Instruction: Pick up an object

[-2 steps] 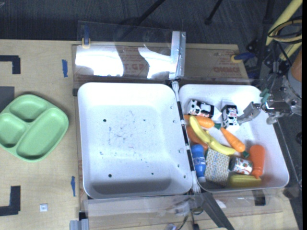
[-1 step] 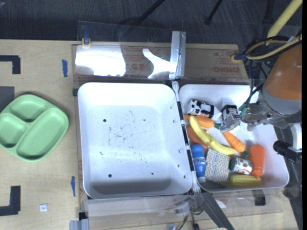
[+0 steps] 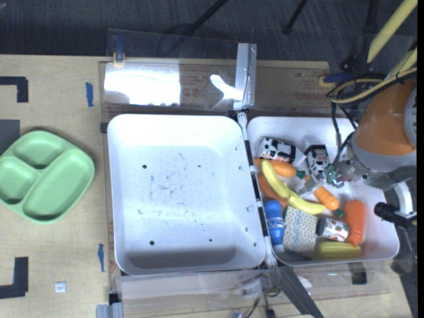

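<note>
The right bin (image 3: 384,197) holds a heap of toy food. A yellow banana (image 3: 286,189) lies slantwise across its middle, with an orange carrot (image 3: 283,169) above it and a smaller carrot (image 3: 326,198) to its right. A blue bottle (image 3: 273,218), a speckled pouch (image 3: 299,231), a small can (image 3: 332,228), a red-orange pepper (image 3: 356,218) and a yellow piece (image 3: 338,248) lie along the front. A black-and-white pack (image 3: 276,150) sits at the back. My gripper (image 3: 333,175) reaches down from the right, low over the heap beside the small carrot and a second black-and-white item (image 3: 317,158).
The left bin (image 3: 175,184) stands beside the right one, sharing a middle wall. A green divided plate (image 3: 44,175) lies on the bench at far left. A clear plastic panel (image 3: 179,78) stands behind the bins. Cables hang at the upper right.
</note>
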Motion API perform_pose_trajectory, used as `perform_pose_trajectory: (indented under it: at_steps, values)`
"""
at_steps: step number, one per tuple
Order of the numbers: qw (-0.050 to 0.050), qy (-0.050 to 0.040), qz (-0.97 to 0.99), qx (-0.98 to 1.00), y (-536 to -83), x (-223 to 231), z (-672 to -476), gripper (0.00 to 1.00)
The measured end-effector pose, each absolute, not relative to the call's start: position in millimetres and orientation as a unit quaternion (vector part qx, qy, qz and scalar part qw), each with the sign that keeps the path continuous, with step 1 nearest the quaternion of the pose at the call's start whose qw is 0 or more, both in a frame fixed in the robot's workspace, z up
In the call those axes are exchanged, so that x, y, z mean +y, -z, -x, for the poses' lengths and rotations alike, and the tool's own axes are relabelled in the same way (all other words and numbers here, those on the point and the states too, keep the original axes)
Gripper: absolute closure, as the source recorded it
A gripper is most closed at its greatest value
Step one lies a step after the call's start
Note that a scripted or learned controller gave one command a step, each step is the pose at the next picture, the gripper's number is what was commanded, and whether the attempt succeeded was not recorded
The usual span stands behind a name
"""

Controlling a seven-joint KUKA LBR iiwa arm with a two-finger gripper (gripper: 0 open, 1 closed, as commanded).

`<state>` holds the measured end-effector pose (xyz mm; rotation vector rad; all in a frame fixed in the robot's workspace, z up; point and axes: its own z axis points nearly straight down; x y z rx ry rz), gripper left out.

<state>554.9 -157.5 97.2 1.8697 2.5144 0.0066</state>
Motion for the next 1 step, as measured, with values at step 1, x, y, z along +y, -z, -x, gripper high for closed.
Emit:
perform_pose_trajectory:
  at_steps: [1]
  values:
    - [0.004,-0.0023,-0.598,0.802,-105.7,-157.8,-554.4,1.0]
